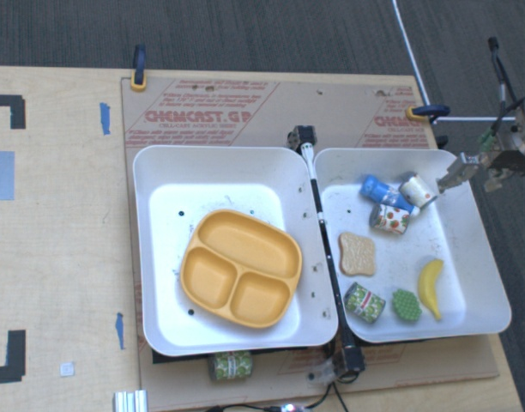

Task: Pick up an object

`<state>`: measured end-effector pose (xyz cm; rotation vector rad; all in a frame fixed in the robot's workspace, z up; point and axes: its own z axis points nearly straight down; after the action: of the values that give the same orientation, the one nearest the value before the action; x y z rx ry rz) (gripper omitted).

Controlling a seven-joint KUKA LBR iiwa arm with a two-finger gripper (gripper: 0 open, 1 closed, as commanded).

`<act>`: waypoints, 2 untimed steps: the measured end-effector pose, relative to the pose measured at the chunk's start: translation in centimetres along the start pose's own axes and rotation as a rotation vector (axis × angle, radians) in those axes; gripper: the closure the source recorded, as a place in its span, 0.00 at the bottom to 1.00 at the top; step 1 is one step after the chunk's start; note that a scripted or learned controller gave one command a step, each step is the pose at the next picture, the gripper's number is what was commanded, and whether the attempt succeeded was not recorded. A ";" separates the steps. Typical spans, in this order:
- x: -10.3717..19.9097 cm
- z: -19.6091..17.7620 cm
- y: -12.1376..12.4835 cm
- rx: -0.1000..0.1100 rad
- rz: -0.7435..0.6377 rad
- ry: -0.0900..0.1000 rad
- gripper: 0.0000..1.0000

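Claw (458,172) sits at the right bin's (494,303) far edge, can't tell its state. Nearest small can (419,190) looks light, stiff, slippery; grab across its sides.

End effector (494,157) at right edge; arm barely visible

One fixed overhead camera, slanting down on both bins (151,196).
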<state>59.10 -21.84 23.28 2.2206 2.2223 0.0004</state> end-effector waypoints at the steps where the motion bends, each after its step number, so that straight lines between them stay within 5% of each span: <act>1: -0.4 9.8 2.3 0.004 -0.001 0.002 0.00; 2: 6.1 14.7 1.0 -0.002 -0.001 0.000 0.00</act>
<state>60.10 -15.74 8.62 2.2188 2.2221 0.0027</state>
